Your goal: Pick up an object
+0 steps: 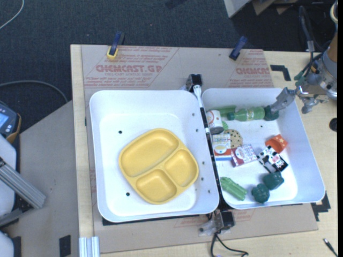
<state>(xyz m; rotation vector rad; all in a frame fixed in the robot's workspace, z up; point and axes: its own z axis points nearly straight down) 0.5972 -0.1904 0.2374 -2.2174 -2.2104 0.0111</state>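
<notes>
1. A yellow plastic three-compartment tray (pixel 158 165) lies in the left shallow white bin (pixel 102 122).
2. The right white bin (pixel 308 159) holds small objects: a green bottle (pixel 244 113) at its twelve o'clock, a green toy (pixel 266 188) at six.
3. The grey two-finger gripper (pixel 293 100) hangs spread wide at the right bin's one o'clock rim, holding nothing.
</notes>
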